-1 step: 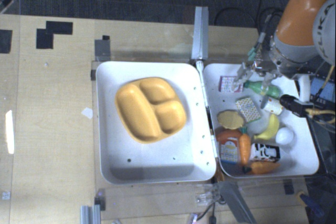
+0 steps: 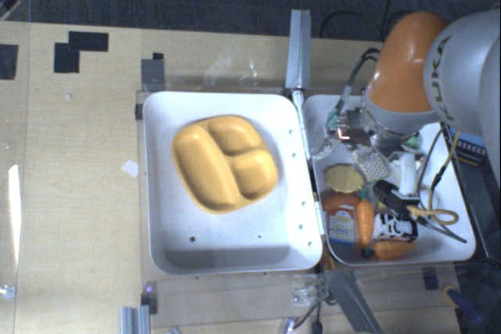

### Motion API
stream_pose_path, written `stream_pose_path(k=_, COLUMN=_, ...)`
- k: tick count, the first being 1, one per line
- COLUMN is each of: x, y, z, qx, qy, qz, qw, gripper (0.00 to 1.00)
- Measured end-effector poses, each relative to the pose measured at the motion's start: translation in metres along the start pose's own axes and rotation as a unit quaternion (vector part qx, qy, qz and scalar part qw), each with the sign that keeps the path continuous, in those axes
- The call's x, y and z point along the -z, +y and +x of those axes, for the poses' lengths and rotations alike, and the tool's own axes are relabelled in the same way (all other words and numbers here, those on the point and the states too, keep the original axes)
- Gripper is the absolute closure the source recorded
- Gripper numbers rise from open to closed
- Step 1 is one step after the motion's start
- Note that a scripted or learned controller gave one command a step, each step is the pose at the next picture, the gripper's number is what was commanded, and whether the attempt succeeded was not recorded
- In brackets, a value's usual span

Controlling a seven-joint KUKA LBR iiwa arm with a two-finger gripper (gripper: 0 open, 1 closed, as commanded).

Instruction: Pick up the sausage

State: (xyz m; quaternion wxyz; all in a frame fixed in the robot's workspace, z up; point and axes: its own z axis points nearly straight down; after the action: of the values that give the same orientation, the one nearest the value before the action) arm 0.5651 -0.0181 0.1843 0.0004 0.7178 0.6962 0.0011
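A brownish-orange sausage-like piece (image 2: pixel 390 250) lies along the front wall of the right bin (image 2: pixel 462 235). Just behind it stands an orange carrot-shaped item (image 2: pixel 365 221). My gripper (image 2: pixel 389 170) hangs low over the middle of the right bin, under the orange band of the arm (image 2: pixel 407 66). It sits behind the sausage, roughly a hand's width away. Nothing shows as lifted. The arm covers the back part of this bin.
The left bin (image 2: pixel 168 246) holds a yellow three-part dish (image 2: pixel 225 162). In the right bin there are also a red-labelled can (image 2: pixel 341 217), a pale olive round item (image 2: pixel 345 177), a black tool (image 2: pixel 394 199) and yellow-handled scissors (image 2: pixel 440 217). A metal divider (image 2: pixel 298 51) separates the bins.
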Motion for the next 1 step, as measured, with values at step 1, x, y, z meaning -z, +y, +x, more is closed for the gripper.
stream_pose_path(k=1, x=0.0006, y=-0.0772, z=-0.0052, qx=-0.01, qy=0.0, qz=-0.001, qw=0.9999, gripper=0.0)
